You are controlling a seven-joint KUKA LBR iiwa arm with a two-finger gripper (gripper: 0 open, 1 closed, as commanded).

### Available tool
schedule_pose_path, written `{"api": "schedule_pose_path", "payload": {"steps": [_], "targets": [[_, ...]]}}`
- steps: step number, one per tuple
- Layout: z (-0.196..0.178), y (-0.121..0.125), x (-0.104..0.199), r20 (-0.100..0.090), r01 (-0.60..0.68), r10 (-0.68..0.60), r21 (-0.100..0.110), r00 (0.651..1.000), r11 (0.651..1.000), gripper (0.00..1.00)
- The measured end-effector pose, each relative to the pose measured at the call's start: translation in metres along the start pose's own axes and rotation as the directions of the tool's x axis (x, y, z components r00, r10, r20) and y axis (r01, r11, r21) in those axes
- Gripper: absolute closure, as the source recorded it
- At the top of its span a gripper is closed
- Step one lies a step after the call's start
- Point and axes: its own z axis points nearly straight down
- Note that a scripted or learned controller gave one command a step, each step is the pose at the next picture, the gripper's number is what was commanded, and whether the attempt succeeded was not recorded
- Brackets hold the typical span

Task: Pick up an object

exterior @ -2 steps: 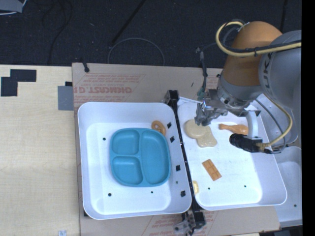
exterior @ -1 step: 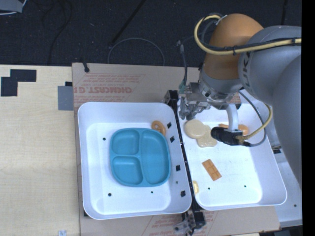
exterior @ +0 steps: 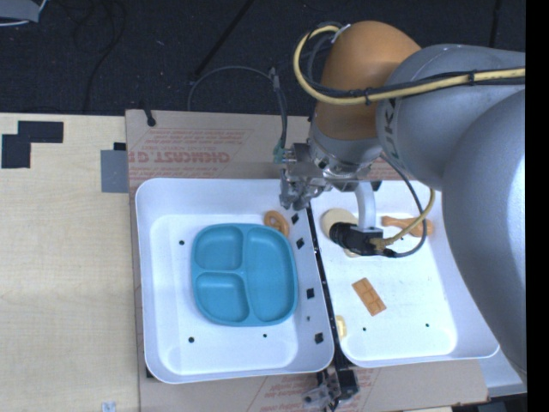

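Your gripper (exterior: 294,197) hangs over the left bin's (exterior: 163,350) far right corner, just above a small tan ring (exterior: 276,222), probably a pretzel, lying beside the blue divided plate (exterior: 243,274). I cannot tell how the gripper is set, or whether it grips anything. Expect the ring to be light, stiff and brittle; pinch across its outer rim, gently.
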Motion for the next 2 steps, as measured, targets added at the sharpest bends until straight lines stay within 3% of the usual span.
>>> {"api": "schedule_pose_path", "payload": {"steps": [1, 2], "targets": [[0.013, 0.018, 0.034, 0.002, -0.002, 0.002, 0.000, 1.000, 1.000, 1.00], [0.001, 0.021, 0.038, 0.002, -0.004, 0.004, -0.001, 1.000, 1.000, 1.00]]}}
